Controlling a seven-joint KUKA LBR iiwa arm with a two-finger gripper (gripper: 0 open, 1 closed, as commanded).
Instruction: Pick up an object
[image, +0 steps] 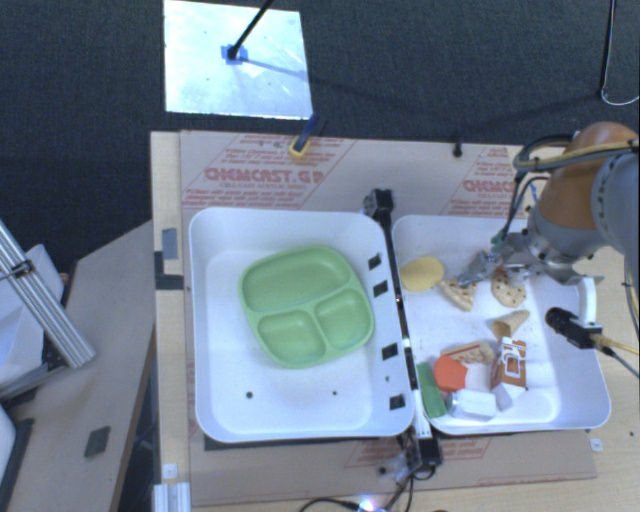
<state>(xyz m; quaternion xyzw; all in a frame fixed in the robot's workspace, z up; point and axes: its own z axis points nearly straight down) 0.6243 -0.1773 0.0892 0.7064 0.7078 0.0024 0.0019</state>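
The fingers (478, 272) are down in the right bin (600, 400), and they look a little apart with nothing between them. A tan cracker (459, 294) lies just beside them. It is flat, so the fingers may slide off it.

Even overhead light is falling on both bins (300, 225), casting only soft shadows. A metal sheet (238, 58) is glaring bluish-white. The arm (585, 190) is looking slightly blurred.

green tray (305, 305) in left bin (215, 330) | jaws (478, 270) over right bin (580, 395)
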